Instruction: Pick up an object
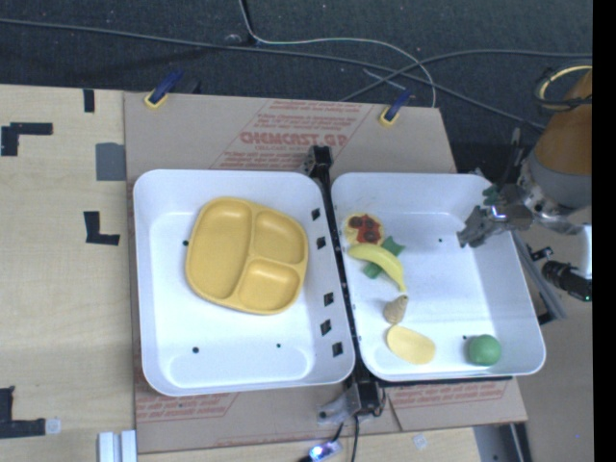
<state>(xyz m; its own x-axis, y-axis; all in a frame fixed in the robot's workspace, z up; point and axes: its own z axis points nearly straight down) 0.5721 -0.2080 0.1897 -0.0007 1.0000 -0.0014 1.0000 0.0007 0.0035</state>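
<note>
1. From the overhead camera, the pincer (pixel 478 227) hung over the right bin's (pixel 510 287) far right edge, clear of everything; I could not tell how it was set.
2. The toy food lay along the same bin's left side: a banana (pixel 381 262), a small red piece (pixel 364 226) just above it, a tan lump (pixel 396 308), a yellow slice (pixel 411 345), and a green ball (pixel 483 349) well apart in the near right corner.
3. All looked light, hard plastic. The banana seemed the best bet, gripped across its narrow middle; the ball might roll away.
4. A yellow divided plate (pixel 246 255) sat in the left bin (pixel 159 287).
</note>
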